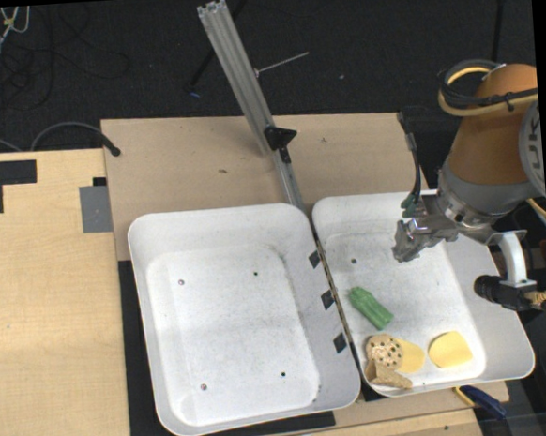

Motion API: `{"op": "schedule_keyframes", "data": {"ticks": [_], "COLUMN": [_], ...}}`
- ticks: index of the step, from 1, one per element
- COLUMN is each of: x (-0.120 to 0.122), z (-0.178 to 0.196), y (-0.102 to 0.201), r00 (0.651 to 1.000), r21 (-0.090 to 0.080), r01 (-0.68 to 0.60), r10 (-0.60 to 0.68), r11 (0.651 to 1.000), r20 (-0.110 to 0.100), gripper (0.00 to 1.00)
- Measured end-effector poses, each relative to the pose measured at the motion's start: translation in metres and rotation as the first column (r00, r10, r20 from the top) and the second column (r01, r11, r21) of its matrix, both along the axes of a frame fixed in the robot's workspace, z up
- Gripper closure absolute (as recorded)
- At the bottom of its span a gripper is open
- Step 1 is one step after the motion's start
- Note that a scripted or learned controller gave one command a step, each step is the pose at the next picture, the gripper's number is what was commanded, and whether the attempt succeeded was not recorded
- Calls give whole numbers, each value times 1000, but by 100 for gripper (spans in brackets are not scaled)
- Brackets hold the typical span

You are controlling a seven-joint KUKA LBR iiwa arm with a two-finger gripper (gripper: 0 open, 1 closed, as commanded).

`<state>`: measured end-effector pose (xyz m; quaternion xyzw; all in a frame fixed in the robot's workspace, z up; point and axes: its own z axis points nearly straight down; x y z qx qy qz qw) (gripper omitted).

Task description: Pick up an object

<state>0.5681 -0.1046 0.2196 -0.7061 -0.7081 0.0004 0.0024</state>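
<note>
Camera view: green block point(369, 306) lies flat on the floor of the right bin point(496, 366), close to the divider side, roughly mid-depth. Its long axis runs diagonally, far-left end to near-right end. Nearer the front edge sit a speckled cookie-like piece point(385, 354) touching a yellow disc point(411, 356), and a separate yellow block point(449, 349) just right of them. Tool point(408, 241) hangs over the same bin, farther back and right of the green block, nothing visibly between its fingers; how wide they stand can't be told. Step looks like approach, no grasp yet. Next move would need shifting near-left, turning across the block's axis, then descending. Left bin point(155, 269) beside it.
</note>
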Motion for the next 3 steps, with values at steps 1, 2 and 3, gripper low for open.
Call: {"op": "schedule_keyframes", "data": {"ticks": [1,2,3], "x": [-27,-49,-54], "z": [-1,4,14], "y": [50,106,163], "r00": [1000,1000,1000], "r21": [0,0,-1], "r01": [0,-1,-3], "r10": [0,1,3], "r11": [1000,1000,1000], "r20": [-2,-2,2], "gripper": [100,100,100]}}
